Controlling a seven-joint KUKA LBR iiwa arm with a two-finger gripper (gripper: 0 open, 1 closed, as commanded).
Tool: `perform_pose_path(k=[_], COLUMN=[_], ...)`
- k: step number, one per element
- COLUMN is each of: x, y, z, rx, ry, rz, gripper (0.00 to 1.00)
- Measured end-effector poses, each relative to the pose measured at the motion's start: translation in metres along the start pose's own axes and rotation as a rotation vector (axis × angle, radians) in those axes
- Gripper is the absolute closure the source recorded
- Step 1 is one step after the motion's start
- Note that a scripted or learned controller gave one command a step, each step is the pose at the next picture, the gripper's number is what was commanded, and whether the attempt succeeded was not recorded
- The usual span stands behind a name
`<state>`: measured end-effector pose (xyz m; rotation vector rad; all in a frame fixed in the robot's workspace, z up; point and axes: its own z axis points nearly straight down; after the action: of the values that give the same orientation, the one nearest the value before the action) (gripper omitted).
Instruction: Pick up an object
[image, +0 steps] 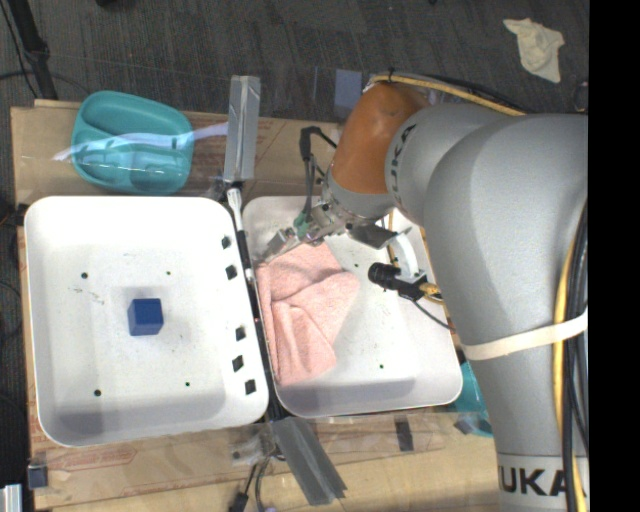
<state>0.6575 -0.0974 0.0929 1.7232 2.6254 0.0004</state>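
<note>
A pink cloth (305, 305) lies crumpled along the left side of the right bin (400, 385). A small blue cube (146, 316) sits in the left bin (60, 230), left of its middle. The grey arm with its orange band reaches down over the right bin's far end. My gripper (297, 233) hangs at the cloth's far edge, close to the bin's back left corner. The wrist hides most of it.
A teal plastic scoop-like item (130, 140) lies on the wooden bench behind the left bin. A grey metal bracket (240, 125) stands between the bins at the back. A black cable connector (395, 278) hangs over the right bin. A crumpled cloth (536, 45) lies on the floor at top right.
</note>
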Motion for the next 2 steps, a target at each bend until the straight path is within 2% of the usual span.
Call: perform_pose_path(k=[1,2], x=[-0.020,-0.020], y=[-0.064,-0.063], z=[0.000,-0.011], rx=[0.001,0.000], ry=[0.001,0.000], rz=[-0.015,-0.019], gripper=[0.00,1.00])
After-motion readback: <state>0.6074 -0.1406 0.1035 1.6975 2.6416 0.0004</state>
